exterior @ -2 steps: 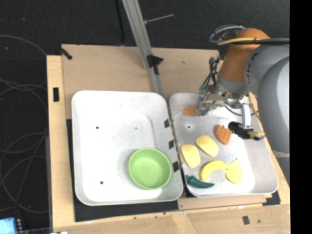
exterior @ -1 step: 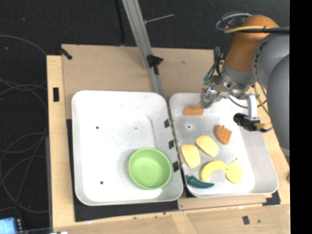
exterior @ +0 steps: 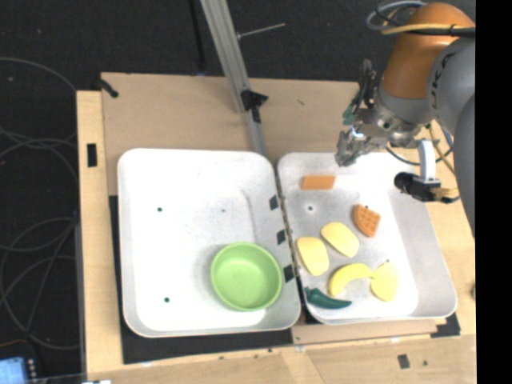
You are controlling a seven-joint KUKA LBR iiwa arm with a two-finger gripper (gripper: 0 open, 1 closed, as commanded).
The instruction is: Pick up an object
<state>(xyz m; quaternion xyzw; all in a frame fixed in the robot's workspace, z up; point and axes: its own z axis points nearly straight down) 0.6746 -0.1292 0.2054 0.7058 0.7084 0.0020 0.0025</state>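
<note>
The claw [exterior: 349, 154] hangs above the right bin's [exterior: 424, 238] far edge; its opening cannot be judged. An orange block [exterior: 318, 182] lies just at its 7 o'clock. Smooth yellow pieces [exterior: 340, 238] cluster farther on. A glossy green bowl [exterior: 246, 275] sits in the left bin [exterior: 168, 214], on a tan bench [exterior: 160, 110].

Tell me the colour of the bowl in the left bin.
Light green: the round plastic bowl, seen in the camera view.

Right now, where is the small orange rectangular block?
The small orange rectangular block lies in the right white bin, near its far left corner, just below the gripper and above the yellow pieces.
</note>
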